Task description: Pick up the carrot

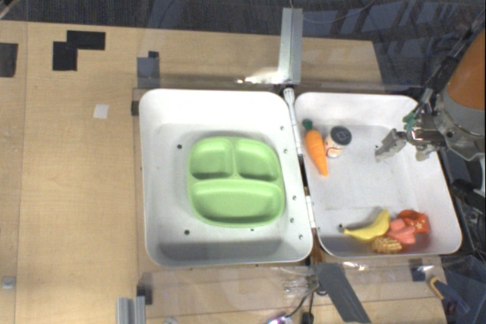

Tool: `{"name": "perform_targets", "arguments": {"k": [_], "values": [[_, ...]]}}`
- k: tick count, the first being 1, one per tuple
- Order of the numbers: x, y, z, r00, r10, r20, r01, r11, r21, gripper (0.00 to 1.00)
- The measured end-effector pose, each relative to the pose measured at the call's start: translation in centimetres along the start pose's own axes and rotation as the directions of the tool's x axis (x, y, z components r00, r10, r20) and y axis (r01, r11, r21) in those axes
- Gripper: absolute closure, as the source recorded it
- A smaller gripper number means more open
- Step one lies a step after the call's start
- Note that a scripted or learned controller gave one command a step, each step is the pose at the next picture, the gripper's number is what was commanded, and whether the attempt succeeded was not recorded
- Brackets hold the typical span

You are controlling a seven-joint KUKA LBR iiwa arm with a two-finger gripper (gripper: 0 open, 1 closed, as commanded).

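Two white bins sit side by side below me, and my target is in the right bin point(425, 186). The carrot point(316, 151) lies against that bin's left wall, toward its far-left corner, green top pointing to the far edge and orange tip toward the near edge, so its long axis runs almost parallel to that wall. My gripper point(389, 148) hovers over the same bin nearer its right edge, with nothing in it; I cannot tell from this angle how the jaws stand. The carrot lies well apart from me, straight across the bin toward the left wall, at about the same depth. A small round dark object point(341, 136) sits just beside the carrot on my side, so I judge my approach must clear it. A banana point(370, 227) and a red toy point(411, 227) rest by the near edge, out of the way. The left bin point(163, 163) carries a green divided plate point(235, 180).
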State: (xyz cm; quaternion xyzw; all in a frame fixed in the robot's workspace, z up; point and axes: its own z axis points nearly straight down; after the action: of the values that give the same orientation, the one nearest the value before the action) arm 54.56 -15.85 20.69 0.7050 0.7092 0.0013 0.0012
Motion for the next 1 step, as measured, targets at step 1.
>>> {"name": "perform_targets", "arguments": {"k": [1], "values": [[8.37,1.84,1.15,0.958,0.288,-0.001,-0.288,0.958,0.0,0.0]]}}
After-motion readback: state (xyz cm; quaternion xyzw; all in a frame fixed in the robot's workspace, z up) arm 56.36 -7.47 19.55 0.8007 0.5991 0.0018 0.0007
